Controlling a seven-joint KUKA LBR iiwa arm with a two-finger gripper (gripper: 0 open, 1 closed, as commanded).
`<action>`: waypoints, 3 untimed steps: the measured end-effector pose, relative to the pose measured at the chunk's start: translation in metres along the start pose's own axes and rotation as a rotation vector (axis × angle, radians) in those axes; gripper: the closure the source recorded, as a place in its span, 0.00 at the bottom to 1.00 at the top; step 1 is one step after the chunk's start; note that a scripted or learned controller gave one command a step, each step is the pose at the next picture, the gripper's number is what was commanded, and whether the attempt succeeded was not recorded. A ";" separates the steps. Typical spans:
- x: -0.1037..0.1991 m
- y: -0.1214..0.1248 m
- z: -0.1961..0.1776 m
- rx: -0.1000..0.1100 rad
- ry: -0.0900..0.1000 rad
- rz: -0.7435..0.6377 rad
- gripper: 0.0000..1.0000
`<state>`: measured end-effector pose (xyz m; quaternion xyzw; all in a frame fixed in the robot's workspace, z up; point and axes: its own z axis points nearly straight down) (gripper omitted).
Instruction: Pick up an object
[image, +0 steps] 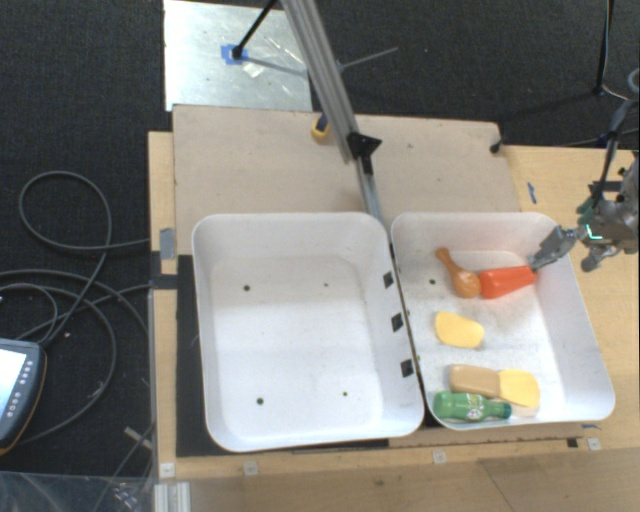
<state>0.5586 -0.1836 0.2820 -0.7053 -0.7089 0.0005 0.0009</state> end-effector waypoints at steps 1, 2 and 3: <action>0.000 0.001 -0.002 -0.004 -0.001 0.000 0.00; -0.007 -0.004 0.045 0.000 0.000 0.006 0.00; -0.006 -0.008 0.087 0.001 0.001 0.006 0.00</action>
